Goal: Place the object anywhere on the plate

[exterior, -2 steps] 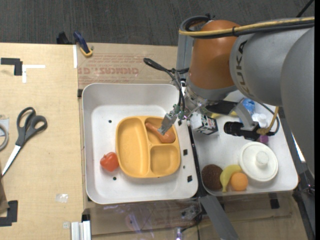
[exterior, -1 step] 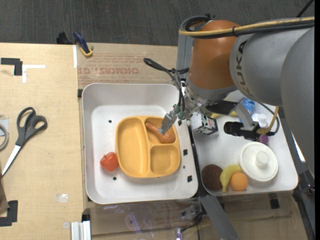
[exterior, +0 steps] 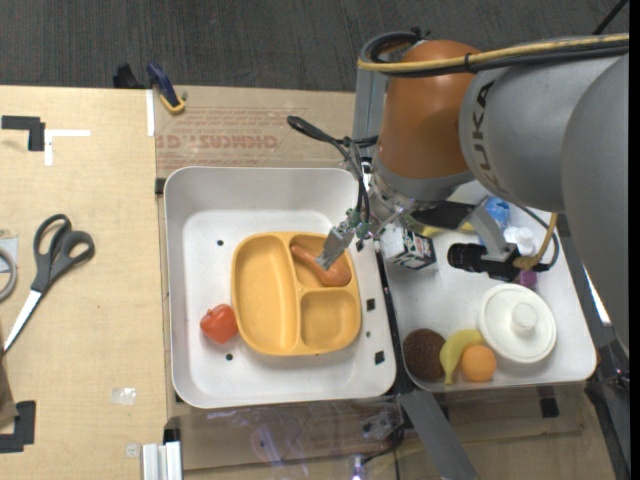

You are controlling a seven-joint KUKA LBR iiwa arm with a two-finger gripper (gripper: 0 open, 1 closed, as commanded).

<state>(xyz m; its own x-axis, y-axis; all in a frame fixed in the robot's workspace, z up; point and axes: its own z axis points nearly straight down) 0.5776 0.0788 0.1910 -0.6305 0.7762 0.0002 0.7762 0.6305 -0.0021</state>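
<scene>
- The object, an orange sausage-shaped piece (exterior: 318,263), lies in the upper right compartment of the yellow divided plate (exterior: 262,298), slanting from upper left to lower right.
- The gripper (exterior: 332,252) is right over it, fingertips down at the piece's lower right end; whether they are spread or clamped on it I cannot tell, since the tips blur into the orange.
- The plate sits in the left bin (exterior: 200,368), with a red tomato-like toy (exterior: 218,322) just beside its left rim, on the bin floor.
- Judged from this, the object is already on the plate, so the step in hand is release and retreat.
- To do it well: open fully, lift straight up without dragging the piece over the compartment ridge, and keep clear of the near bin wall.
- The right bin (exterior: 570,373) holds a white lidded pot (exterior: 517,323), a brown ball (exterior: 424,353), banana (exterior: 455,350) and orange (exterior: 479,363), well apart from the work.
</scene>
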